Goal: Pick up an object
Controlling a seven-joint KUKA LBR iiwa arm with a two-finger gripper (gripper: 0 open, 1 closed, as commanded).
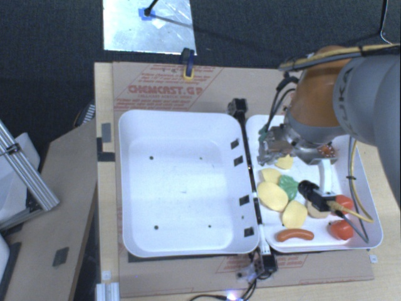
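Single fixed camera, mounted above the bench (156, 83), looking down at a slant. Both white bins fall within the frame: the left bin (182, 184) sits near centre, the right bin (360, 227) toward the right side. The arm (351, 99) enters from the right. Dark floor (50, 42) fills the top and left margins. Standoff is moderate; the whole bench width shows.

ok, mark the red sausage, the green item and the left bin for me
red sausage-shaped toy (295, 234): camera view, middle of its length.
green crinkled item (289, 184): camera view, centre of its visible top.
left white shallow bin (182, 115): camera view, far rim.
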